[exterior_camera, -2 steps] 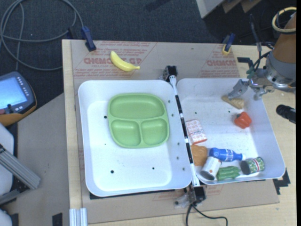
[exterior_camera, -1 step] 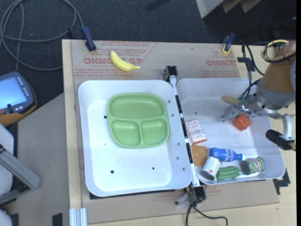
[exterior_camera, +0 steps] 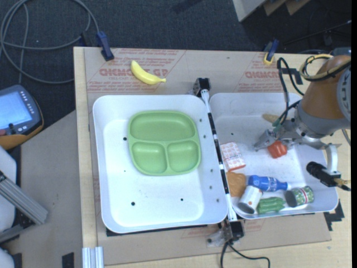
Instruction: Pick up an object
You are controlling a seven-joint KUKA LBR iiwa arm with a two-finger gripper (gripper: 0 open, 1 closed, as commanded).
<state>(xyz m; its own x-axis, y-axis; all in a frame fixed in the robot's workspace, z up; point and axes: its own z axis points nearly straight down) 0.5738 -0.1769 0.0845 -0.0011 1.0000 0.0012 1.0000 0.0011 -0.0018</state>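
The claw [exterior_camera: 276, 140] stands in the right bin [exterior_camera: 245, 108], fingers closed narrowly around a small orange-red object [exterior_camera: 276, 149] directly beneath it, the bottles lying nearer the bin's front edge.

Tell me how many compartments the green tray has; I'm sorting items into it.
3. The green tray in the left bin has one wide compartment at the far side and two smaller ones, and, nearer the camera.
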